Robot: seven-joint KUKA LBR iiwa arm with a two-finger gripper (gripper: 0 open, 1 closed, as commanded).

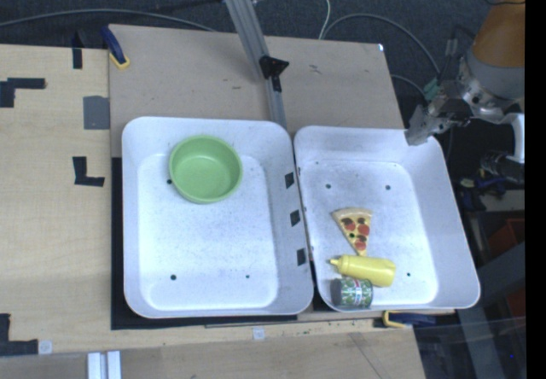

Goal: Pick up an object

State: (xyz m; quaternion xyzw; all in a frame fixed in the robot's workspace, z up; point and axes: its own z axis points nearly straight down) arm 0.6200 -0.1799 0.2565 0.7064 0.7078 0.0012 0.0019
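In the right bin (418,198) lie a pizza slice (355,230), a yellow mustard bottle (365,268) on its side, and a small green can (352,293) at the front rim. A green bowl (206,168) stands in the left bin (153,275). My gripper (421,129) hangs over the right bin's far right corner, well away from all of them, with nothing seen between its fingers.
A grey metal pole (247,19) slants across the bench behind the bins. Cables (341,23) loop behind the right bin. A blue and yellow clamp (113,46) grips the board's far left corner.
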